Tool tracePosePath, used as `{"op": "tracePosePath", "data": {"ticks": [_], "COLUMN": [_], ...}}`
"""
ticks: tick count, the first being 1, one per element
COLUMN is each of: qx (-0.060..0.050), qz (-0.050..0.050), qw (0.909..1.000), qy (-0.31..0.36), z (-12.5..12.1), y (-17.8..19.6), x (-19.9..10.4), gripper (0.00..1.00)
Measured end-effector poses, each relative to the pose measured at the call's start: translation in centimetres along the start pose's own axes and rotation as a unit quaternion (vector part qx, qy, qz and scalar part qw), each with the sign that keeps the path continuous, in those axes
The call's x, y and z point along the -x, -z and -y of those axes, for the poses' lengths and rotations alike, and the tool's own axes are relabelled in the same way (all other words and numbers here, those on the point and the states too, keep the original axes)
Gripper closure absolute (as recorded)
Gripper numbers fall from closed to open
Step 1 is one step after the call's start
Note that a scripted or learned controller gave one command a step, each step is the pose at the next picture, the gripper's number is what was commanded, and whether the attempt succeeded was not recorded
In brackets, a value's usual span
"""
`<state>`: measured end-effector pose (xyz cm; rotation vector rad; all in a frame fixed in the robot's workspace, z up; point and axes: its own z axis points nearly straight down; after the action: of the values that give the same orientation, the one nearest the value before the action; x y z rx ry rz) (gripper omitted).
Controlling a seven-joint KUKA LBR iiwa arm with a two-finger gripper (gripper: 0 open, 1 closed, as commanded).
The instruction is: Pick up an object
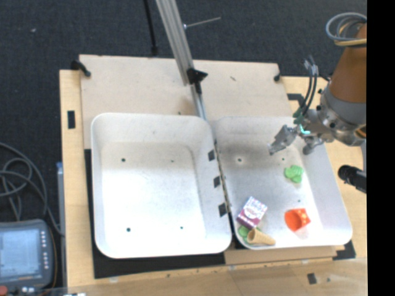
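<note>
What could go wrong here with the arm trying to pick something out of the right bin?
The green object is small and lies just below the gripper, close to the right bin's side wall, so a descent could clip the wall or nudge it away.

The purple-and-white carton, waffle cone and a green piece crowd the bin's lower corner, so a grasp there might catch two things or slip off.

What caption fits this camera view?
Gripper above right bin, near green object, orange object, purple-and-white carton.
</note>
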<state>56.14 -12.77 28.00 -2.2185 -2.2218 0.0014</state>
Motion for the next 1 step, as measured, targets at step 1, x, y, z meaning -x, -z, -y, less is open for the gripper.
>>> {"op": "tracePosePath", "data": {"ticks": [1], "qx": [0.002], "qz": [0.0], "qw": [1.0], "qy": [0.0], "z": [-0.06], "y": [0.22], "x": [0.02], "gripper": [0.0]}}
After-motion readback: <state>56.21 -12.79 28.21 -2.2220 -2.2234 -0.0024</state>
